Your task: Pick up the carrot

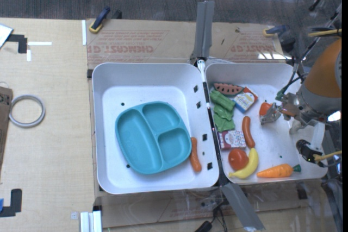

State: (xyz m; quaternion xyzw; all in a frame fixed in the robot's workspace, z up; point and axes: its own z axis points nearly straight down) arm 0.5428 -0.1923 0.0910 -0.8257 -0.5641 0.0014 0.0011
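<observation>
The carrot (277, 171), orange with a green top, lies flat near the front wall of the right bin (272, 80). My gripper (284, 121) hovers over the right side of that bin, well behind the carrot and apart from it. Its two grey fingers (270, 116) stand spread, with nothing between them. A small red-orange piece (265, 108) sits just by the left fingertip.
Left of the carrot are a banana (247, 165), a tomato (237, 158), a sausage (248, 132) and a pink packet (232, 139). Further back lie green leaves (222, 108), a small carton (246, 99) and a watermelon slice (227, 87). The left bin holds a teal plate (155, 137).
</observation>
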